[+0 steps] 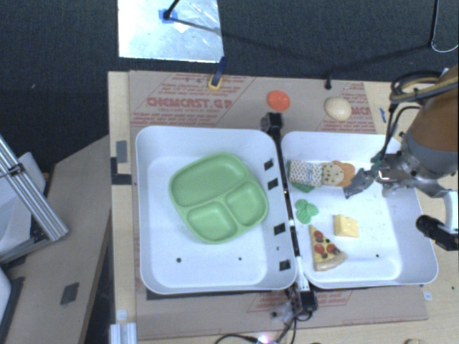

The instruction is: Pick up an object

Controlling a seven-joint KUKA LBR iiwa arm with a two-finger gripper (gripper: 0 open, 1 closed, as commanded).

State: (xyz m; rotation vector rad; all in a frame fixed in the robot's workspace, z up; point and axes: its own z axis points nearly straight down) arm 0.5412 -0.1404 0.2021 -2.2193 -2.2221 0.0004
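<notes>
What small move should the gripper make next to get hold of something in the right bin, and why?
Probably a short lowering toward the sandwich-like toy. The gripper sits just to that toy's right in the right bin, nearer to it than to the cheese wedge or pizza slice. Nothing shows between its fingers, so no grasp has been made yet.

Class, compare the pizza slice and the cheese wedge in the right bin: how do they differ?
The pizza slice is larger than the cheese wedge. The pizza slice is a triangle with red toppings; the cheese wedge is plain yellow and blocky. The pizza slice lies nearer the front rim. Both are toy foods lying in the right bin.
</notes>
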